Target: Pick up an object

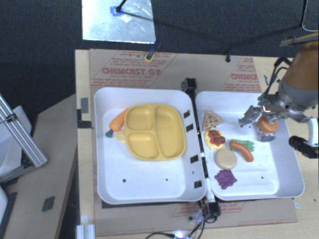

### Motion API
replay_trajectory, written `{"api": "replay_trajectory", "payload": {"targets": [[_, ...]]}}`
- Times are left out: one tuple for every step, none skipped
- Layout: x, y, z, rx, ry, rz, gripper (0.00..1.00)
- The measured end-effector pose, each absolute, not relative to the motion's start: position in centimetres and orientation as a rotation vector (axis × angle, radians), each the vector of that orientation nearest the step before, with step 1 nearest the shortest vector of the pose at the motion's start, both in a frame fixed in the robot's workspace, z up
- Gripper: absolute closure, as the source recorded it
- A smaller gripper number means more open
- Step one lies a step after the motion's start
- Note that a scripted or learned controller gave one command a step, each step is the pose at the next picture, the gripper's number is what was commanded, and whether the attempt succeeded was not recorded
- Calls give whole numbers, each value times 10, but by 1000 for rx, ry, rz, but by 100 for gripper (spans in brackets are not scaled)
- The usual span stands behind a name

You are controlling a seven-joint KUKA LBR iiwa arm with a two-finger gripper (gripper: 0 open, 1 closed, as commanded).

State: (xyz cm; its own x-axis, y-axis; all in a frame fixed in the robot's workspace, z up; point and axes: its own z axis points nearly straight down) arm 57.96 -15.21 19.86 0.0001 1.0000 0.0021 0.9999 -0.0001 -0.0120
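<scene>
the tool (264,119) hangs over an orange toy (267,125) in the right bin (289,183); its grip state cannot be told; a centred, straight descent looks wisest.

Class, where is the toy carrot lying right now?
The carrot lies in the left bin, against the upper left edge of the yellow plate.

I'm seeing the bench (164,66), printed brown board on top, carrying two white bins: right bin (289,180) beneath the hand (260,117), left bin (107,183) beyond.
</scene>
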Motion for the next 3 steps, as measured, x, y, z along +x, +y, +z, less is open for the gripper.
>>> {"api": "replay_trajectory", "payload": {"targets": [[582,-152,206,-2219,-2225,-1,0],[575,-159,154,-2219,-2221,2,0],[580,-149,101,-2216,-2224,1,0]]}}
